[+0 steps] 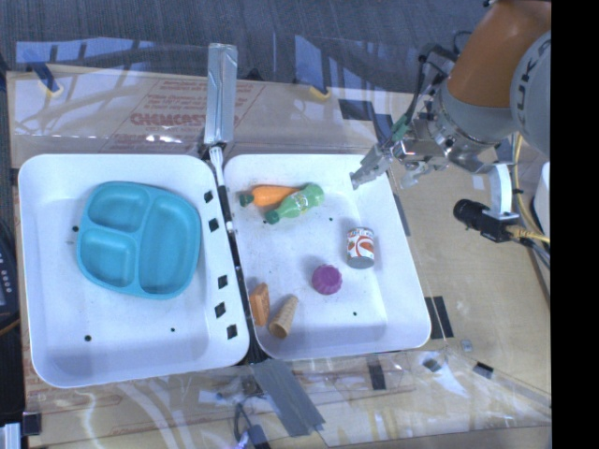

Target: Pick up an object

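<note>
While the end effector [367,173] hung over the right bin's [398,321] far corner, holding nothing, the can [360,247] stood nearby. I couldn't tell its grip. A crooked drop might tip the can.

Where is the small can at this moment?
The small can stands in the right bin, near its right wall, just up and right of the purple object.

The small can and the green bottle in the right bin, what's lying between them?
Nothing: in the camera view, only bare white bin floor separates the small can from the green bottle.
</note>
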Available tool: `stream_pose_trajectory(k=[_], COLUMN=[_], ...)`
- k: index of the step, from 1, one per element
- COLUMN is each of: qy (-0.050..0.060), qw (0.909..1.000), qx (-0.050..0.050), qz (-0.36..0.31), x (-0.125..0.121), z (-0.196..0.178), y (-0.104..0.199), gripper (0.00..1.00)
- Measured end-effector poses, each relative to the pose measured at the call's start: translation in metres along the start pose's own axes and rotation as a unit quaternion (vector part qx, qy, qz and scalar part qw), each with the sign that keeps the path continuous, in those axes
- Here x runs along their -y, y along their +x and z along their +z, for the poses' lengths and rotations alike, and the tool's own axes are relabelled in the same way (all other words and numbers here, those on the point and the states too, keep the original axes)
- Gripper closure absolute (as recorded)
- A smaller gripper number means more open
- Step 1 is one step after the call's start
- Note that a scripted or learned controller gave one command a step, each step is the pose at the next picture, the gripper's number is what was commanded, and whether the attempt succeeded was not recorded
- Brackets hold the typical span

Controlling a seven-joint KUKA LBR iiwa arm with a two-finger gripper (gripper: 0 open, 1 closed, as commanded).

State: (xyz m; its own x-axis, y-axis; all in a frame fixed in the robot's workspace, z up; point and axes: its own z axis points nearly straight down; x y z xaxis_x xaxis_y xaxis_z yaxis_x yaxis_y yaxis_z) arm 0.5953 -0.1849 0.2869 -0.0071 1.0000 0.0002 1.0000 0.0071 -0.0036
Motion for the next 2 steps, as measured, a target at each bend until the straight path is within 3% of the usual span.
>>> stream_pose_trajectory(k=[1, 2], qy=[0.002, -0.001], qw=[0.999, 0.9982], qx=[-0.001, 0.0], qz=[0.045, 0.059], x=[0.043, 0.013], z=[0.11, 0.194], y=[-0.013, -0.017], gripper=[0.0, 0.0])
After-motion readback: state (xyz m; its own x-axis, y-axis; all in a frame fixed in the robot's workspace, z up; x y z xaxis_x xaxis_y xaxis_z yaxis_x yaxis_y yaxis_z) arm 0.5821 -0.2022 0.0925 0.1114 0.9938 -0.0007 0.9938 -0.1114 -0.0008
